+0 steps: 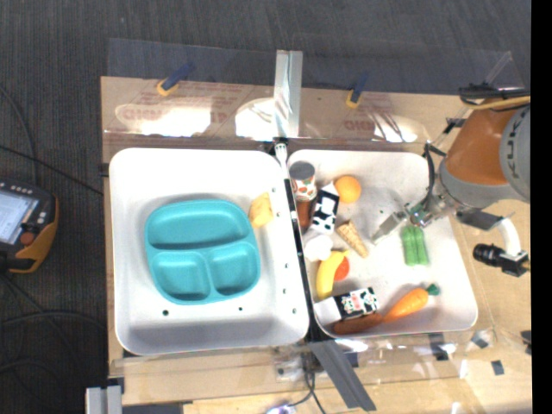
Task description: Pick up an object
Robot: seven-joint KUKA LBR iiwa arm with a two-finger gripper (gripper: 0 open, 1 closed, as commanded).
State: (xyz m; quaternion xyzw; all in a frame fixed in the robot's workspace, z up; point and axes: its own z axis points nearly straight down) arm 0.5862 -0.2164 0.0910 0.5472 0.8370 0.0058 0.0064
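Note:
In the right bin (453, 270) lie several toy foods: an orange (347, 188), a cow-patterned box (323, 211), a tan ridged stick (353, 241), a banana (327, 272), a second cow-patterned box (357, 302), a carrot (404, 302) and a green block (415, 247). My gripper (404, 222) hangs low over the bin's right half, just above the green block and to the right of the tan stick. I see nothing held in it. The orange band (481, 149) of the arm sits over the bin's upper right corner.
The left bin (129, 197) holds a teal divided plate (203, 248) and a small yellow piece (260, 210) by the dividing wall. A small can (302, 174) stands in the right bin's upper left corner. A handheld controller (24, 222) lies far left off the bench.

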